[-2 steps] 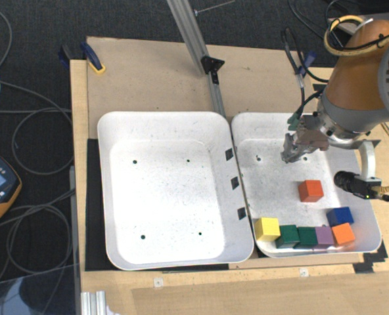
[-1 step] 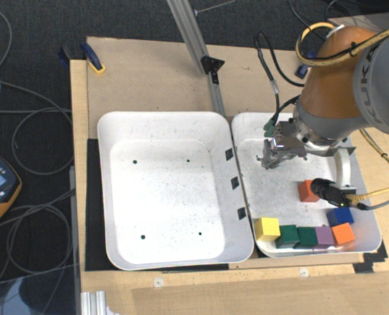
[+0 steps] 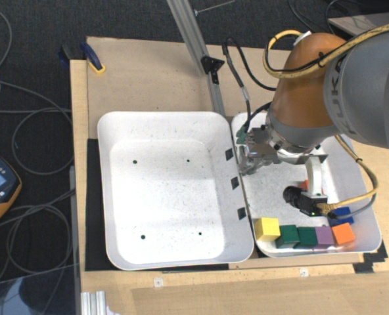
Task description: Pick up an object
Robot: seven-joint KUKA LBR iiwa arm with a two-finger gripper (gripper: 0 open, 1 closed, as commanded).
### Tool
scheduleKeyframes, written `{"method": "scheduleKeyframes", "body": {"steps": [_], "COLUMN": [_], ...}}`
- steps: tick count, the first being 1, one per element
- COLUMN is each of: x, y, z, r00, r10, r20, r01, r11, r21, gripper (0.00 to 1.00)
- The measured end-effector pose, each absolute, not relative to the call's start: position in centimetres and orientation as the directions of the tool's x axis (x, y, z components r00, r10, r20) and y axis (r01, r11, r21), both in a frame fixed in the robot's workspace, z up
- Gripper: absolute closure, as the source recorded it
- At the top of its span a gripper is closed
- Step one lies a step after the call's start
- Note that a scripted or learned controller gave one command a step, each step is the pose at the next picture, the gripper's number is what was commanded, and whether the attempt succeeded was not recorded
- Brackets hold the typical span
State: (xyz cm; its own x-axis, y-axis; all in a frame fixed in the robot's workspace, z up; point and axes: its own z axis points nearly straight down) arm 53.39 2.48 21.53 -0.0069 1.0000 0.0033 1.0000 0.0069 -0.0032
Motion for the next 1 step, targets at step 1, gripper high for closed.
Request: {"method": "scheduleKeyframes", "body": {"steps": [1], "x": [51.0], "y": [7.54], "z": [23.19], "r00": [-0.008], "r10": [1.0], "r20": [0.004], "r01": [1.0], "r11": [0.008], "r21": [-0.003], "gripper": [1.0]}}
